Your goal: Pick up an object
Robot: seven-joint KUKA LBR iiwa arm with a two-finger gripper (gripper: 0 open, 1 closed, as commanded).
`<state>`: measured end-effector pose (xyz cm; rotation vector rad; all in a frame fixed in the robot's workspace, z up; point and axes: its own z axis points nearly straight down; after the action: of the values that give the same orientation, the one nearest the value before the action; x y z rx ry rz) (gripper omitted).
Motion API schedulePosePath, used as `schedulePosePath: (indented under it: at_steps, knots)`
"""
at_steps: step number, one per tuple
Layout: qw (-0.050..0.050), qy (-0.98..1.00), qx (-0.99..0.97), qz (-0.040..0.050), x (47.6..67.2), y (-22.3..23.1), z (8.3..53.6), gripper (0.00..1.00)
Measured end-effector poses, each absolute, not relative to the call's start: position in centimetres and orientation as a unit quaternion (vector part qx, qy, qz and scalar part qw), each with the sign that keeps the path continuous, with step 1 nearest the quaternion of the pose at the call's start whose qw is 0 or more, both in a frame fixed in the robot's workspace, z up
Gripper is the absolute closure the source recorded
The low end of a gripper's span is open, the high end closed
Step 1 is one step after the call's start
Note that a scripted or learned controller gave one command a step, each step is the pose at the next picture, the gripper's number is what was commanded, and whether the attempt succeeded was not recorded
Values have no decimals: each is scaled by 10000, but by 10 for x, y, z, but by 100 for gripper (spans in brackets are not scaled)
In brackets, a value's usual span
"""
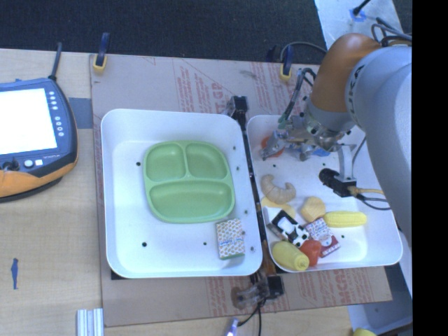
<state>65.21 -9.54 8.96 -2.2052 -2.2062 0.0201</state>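
Bench top (49, 257) is pale wood w/ a cardboard sheet (175, 82) clamped over it, prob. to keep the two white bins from sliding. A teach pendant (31, 138) is parked off at the far left, well clear of my reach.

Left bin (112, 187) holds a green divided plate (189, 180) lying flat mid-bin and a small printed carton (230, 239) just beside the plate's near right corner.

Right bin (378, 247) is where the pickable stuff is bunched, toward the near side:
- croissant (278, 190), closest to me, lying apart from the rest
- tan lump (313, 207) and a yellow corn-like piece (344, 220) next to it
- black-and-white item (287, 224), red packet (323, 238) and a yellow lemon-ish piece (290, 256), all touching or nearly so

My gripper (288, 142) is down at the far left corner of the right bin, close to the wall shared w/ the left bin. Whether it's spread or closed I can't make out; too small and cluttered w/ cables. A small reddish thing (269, 145) sits right at it, but I can't say it's pinched, so I won't claim a hold.

Judgement: task is early, nothing visibly lifted. Reddish thing looks like the target since I'm on top of it. Risk is the bin wall crowding the approach on that side. If that misses, the croissant is the easier pick, being isolated w/ room around it.
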Motion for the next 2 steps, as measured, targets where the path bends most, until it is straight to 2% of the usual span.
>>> schedulePosePath:
  at_steps: [2]
  knots:
    - [87,-7066,-7076,62,652,-101,89,0]
